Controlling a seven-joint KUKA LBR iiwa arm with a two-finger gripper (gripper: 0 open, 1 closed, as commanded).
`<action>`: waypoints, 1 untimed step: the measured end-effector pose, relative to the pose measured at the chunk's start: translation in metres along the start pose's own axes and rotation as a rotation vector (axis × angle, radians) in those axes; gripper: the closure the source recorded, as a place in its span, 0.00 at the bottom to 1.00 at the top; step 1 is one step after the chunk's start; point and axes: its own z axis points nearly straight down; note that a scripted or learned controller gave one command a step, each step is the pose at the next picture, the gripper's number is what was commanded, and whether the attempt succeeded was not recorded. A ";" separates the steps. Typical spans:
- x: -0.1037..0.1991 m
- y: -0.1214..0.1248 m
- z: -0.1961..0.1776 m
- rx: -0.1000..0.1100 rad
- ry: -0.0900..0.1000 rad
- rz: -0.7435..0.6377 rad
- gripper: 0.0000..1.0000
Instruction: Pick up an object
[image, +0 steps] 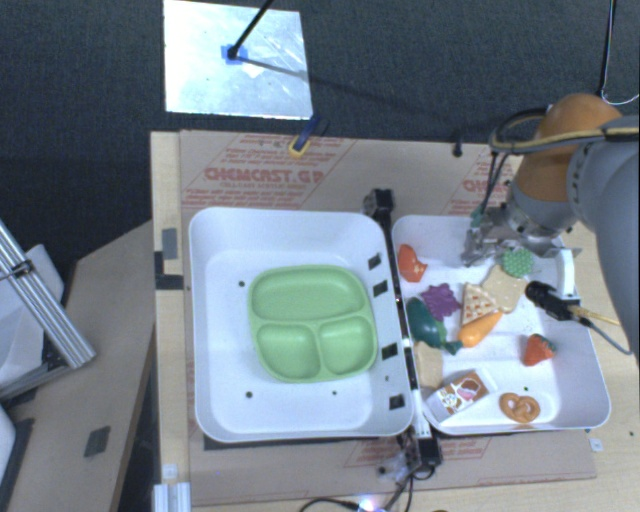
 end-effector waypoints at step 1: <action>-0.010 0.002 -0.054 -0.001 -0.001 0.007 1.00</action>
